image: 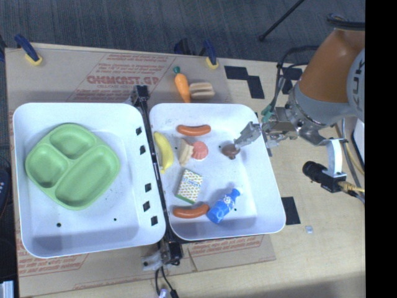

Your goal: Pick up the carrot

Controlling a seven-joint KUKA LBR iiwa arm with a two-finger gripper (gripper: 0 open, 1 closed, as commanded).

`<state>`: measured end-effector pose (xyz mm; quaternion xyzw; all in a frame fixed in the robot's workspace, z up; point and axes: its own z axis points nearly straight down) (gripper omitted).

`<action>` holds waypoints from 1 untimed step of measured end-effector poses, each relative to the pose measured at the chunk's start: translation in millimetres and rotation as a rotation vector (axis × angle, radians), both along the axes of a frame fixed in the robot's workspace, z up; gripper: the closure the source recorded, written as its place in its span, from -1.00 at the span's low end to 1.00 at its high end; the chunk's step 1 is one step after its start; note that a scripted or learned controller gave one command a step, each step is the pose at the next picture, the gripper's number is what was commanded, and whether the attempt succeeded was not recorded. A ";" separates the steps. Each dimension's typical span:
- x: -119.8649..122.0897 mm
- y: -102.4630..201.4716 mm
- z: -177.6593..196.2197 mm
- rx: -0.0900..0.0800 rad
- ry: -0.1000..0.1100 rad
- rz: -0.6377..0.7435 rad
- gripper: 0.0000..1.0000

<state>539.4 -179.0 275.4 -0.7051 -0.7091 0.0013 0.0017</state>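
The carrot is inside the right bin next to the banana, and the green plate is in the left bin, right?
Not quite. The camera view shows the carrot lying outside the bins, on the cardboard behind the right bin, beside a small sandwich. The banana is inside the right bin, and the green plate is in the left bin, as you said.

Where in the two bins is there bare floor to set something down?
Left bin: the strip in front of the green plate. Right bin: the corner between blue bottle and gripper. Crowded from banana to hot dog.
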 end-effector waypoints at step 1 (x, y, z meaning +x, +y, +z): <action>-31.0 -31.7 -134.8 0.000 0.003 -0.369 -1.00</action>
